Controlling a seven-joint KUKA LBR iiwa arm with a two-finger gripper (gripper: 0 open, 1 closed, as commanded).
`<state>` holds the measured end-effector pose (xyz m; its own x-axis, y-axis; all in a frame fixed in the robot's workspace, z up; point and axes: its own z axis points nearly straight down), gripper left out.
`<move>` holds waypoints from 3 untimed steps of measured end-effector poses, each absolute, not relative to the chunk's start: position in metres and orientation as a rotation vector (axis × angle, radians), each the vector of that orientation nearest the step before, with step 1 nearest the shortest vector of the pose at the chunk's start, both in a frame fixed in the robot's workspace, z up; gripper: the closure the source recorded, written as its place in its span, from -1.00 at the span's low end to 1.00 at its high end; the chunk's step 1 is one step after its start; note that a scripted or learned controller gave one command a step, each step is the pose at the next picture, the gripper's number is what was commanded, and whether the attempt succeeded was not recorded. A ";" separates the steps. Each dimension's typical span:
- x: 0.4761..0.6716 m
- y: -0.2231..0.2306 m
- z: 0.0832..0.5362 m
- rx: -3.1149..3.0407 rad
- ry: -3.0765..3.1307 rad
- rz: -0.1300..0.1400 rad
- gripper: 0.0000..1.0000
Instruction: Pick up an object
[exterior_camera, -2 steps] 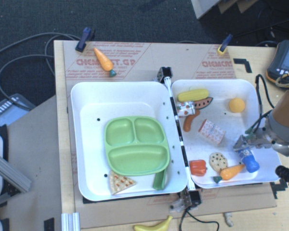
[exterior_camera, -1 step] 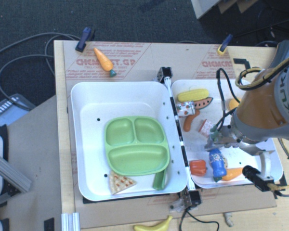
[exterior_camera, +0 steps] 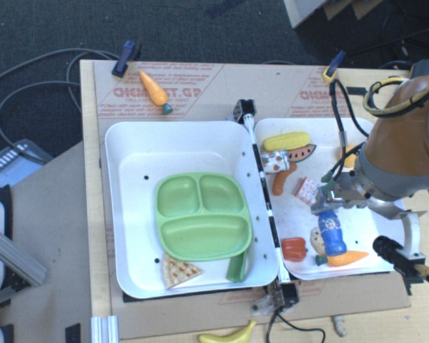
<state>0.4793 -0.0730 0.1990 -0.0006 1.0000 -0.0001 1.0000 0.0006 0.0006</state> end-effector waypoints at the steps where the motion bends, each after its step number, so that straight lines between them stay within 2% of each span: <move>1: 0.489 -0.024 0.221 2.220 2.223 0.001 1.00; 2: 0.522 0.019 0.271 2.220 2.223 0.002 1.00; 3: 0.526 0.041 0.220 2.222 2.224 -0.002 1.00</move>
